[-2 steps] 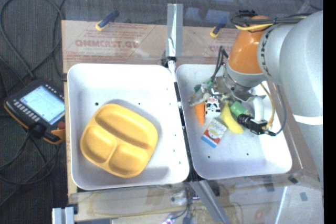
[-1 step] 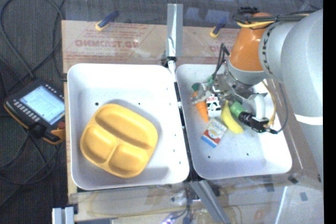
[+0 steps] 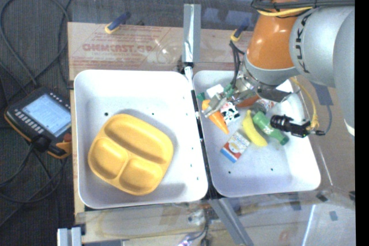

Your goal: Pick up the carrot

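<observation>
Here, carrot (image 3: 218,120) in right bin (image 3: 300,178), yellow tray (image 3: 131,152) left.

arm (image 3: 323,43) — grey casing | orange wrist band | black KUKA lettering | black cable — looped

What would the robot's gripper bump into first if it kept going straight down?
Probably the carrot, which lies just under the gripper in the right bin; depth is hard to judge, so the cow-patterned toy beside it could come first.

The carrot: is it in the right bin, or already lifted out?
In the bin. The carrot lies on the right bin's floor near its left wall, beside the gripper, among other toys.
</observation>
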`<state>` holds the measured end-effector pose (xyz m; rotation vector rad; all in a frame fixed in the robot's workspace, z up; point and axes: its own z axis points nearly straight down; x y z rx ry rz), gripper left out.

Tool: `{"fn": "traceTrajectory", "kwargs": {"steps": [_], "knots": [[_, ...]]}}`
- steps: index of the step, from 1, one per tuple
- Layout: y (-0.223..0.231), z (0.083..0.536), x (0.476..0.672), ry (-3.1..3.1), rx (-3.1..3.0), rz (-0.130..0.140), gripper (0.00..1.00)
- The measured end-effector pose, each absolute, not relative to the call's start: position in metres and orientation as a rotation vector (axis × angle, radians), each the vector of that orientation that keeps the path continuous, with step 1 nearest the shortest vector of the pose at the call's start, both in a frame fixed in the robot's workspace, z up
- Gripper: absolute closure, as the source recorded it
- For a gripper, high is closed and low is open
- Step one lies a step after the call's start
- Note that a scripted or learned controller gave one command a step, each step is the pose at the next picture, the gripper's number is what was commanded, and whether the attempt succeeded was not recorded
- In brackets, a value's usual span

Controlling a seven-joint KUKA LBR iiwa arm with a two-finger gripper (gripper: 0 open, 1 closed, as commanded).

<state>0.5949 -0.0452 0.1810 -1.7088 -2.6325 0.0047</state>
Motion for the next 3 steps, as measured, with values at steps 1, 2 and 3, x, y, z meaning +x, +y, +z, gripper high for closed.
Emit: {"fn": "traceTrajectory", "kwargs": {"steps": [1,2,3], "knots": [[-0.001,0.204,0.557,-2.715,-1.574,0.005,1.00],[-0.014,0.186,0.517,-2.889,-1.258,-0.002,1.00],[0.034,0.204,0.496,-3.000,-0.922,0.001,1.00]]}}
